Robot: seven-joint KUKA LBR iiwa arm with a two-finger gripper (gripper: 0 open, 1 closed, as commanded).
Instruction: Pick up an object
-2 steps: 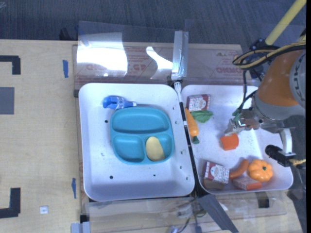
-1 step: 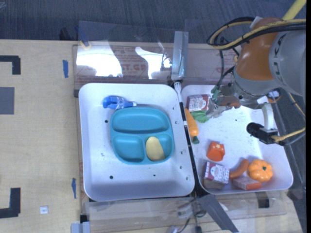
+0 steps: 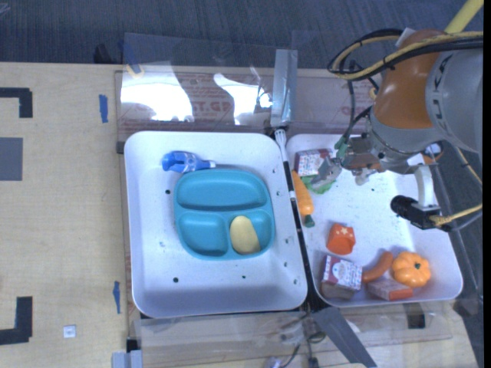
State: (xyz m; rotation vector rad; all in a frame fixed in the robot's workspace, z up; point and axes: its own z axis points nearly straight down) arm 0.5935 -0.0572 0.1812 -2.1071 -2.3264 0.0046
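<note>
Small carton [image 3: 341, 274] lies below carrot [image 3: 304, 198]; gripper [image 3: 331, 170], closure unclear, hovers right of carrot—approach step, descent needed.

In the left bin [image 3: 146, 228], the middle is taken up by a teal divided tray [image 3: 219, 205]; bare floor is left along the left and near sides. In the right bin [image 3: 441, 240], open floor is seen in the middle, bounded by a carrot [image 3: 304, 200] on the left, an orange block [image 3: 341, 238] and a near-right cluster around a small pumpkin [image 3: 410, 269].
</note>
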